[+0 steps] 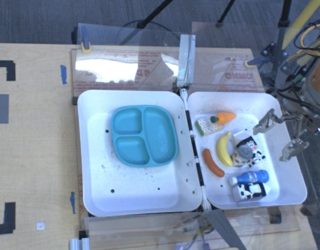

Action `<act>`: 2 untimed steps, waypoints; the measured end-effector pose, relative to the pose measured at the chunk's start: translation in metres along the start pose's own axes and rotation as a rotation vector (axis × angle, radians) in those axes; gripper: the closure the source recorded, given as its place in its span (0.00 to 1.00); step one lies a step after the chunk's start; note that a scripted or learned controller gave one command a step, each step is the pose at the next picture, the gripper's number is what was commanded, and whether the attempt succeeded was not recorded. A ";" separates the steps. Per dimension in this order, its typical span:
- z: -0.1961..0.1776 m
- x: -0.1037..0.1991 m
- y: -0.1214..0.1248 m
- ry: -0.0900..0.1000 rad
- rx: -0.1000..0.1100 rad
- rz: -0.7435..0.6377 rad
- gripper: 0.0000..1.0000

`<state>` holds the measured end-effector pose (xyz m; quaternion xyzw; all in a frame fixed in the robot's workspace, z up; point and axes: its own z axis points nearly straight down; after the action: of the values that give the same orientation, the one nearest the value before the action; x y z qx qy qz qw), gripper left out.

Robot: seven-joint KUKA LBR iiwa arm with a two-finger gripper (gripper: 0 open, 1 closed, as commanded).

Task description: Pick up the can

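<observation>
the can (246,151) lies in the right bin (290,191), near the middle of that bin and a little toward its right wall, with its grey lid turned up to the camera; a black-and-white cow-patterned item (258,155) sits touching it on the right, and a banana (224,149) stands just beside it on the left, so the can is hemmed in on two sides and a straight descent would probably have to thread between them. the end effector (280,134) hovers over the right edge of the same bin, its two metal fingers (266,123) spread apart and pinching nothing, one toward the far side and one toward the near side; that open stance suits an approach, and i judge the pick has not yet started, since the fingers are beside the can and not around it. the rest of the right bin is crowded: a carrot (224,117) and a small green-dotted white block (206,125) toward the far left corner, a red sausage (213,162) along the left wall, a bottle with a blue cap (251,177) and another cow-patterned carton (249,191) toward the near edge. the left bin (97,191) holds a teal divided plate (145,136) set in its middle, well apart from the can and of no concern to the grasp. because the can lies amid clutter, the likely risk is that a finger lands on the cow-patterned item or the banana and closes on the wrong thing or nudges the can aside.
</observation>
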<state>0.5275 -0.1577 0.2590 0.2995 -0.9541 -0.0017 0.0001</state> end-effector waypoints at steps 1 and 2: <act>-0.145 0.029 -0.015 -0.003 0.003 -0.286 0.00; -0.154 0.027 -0.016 -0.008 0.005 -0.282 1.00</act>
<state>0.5150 -0.1866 0.4130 0.4306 -0.9025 -0.0006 -0.0045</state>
